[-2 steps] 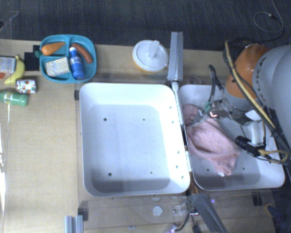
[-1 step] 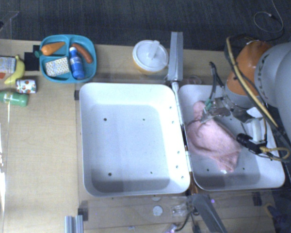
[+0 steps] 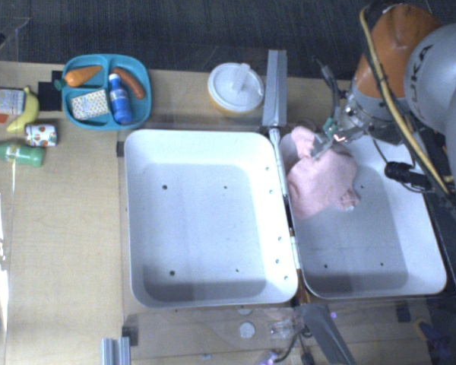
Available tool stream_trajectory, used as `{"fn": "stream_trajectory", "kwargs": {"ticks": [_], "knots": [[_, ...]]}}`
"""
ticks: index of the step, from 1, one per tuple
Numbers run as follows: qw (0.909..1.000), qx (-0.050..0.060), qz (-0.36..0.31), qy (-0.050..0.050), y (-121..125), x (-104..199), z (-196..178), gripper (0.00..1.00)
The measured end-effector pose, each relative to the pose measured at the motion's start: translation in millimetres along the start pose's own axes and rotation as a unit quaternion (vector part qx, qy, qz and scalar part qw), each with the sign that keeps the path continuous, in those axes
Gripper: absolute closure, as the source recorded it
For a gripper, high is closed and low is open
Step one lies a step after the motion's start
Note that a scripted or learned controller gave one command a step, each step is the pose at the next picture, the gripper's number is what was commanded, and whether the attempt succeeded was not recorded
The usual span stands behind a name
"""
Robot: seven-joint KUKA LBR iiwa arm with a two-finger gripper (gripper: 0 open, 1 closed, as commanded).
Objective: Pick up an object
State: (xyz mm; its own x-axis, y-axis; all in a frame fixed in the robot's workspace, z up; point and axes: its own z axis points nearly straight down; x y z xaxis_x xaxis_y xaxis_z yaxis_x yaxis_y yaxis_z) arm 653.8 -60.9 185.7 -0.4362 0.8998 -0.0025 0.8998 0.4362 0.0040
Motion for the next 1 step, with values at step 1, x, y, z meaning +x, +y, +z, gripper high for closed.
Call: {"fn": "stream_trajectory", "kwargs": {"ticks": [1], "knots": [[0.9971, -0.001, -0.076, -0.001, 0.5, -36.2, -9.2, 1.00]]}}
